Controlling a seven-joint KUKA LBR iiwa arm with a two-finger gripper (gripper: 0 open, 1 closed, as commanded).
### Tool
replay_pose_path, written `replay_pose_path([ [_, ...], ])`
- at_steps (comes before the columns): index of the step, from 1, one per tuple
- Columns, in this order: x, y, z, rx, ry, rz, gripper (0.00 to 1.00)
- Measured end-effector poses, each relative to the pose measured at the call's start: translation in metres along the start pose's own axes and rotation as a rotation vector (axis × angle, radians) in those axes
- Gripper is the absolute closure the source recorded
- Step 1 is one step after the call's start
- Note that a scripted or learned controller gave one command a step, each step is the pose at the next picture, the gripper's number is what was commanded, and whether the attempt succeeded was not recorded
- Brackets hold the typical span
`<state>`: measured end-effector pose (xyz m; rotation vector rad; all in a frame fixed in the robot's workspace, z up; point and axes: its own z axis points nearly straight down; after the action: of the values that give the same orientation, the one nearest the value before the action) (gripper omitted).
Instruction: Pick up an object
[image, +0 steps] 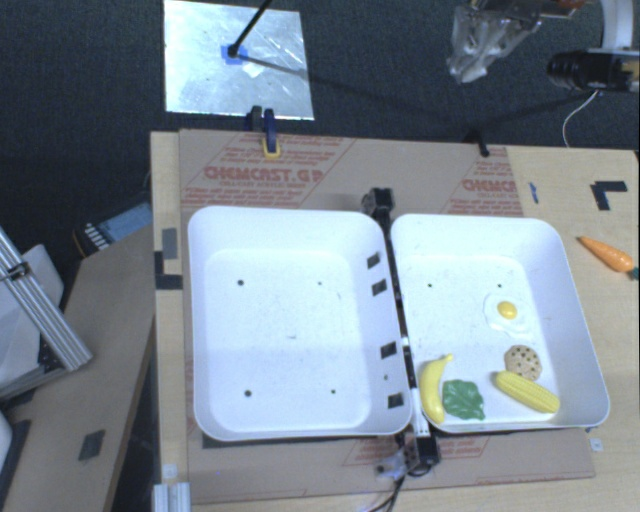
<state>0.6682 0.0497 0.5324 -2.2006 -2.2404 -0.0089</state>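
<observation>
Gripper (480, 50) hangs far above the right bin (560, 250), finger state unclear, nothing visibly held; corn cob (526, 392) lies near-right of it, long axis slanting left-right

Surface (300, 160) with two white bins and one stray carrot.

The surface, a tan board with red lettering, lies well below the hand (480, 45), which hangs blurred over dark floor past its far edge. Directly under the hand sits the right bin (560, 260); the left bin (200, 300) touches it, off to the hand's left in view. A carrot (607, 253) lies on bare board just outside the right bin, below and right of the hand.
</observation>
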Motion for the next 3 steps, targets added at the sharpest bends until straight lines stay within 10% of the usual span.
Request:
replay_pose_path([
  [1, 0.129, 0.001, -0.002, 0.002, 0.001, 0.001, 1.00],
  [2, 0.065, -0.011, 0.168, 0.018, -0.009, 0.022, 1.00],
  [3, 0.082, -0.021, 0.135, -0.001, -0.003, 0.013, 1.00],
])
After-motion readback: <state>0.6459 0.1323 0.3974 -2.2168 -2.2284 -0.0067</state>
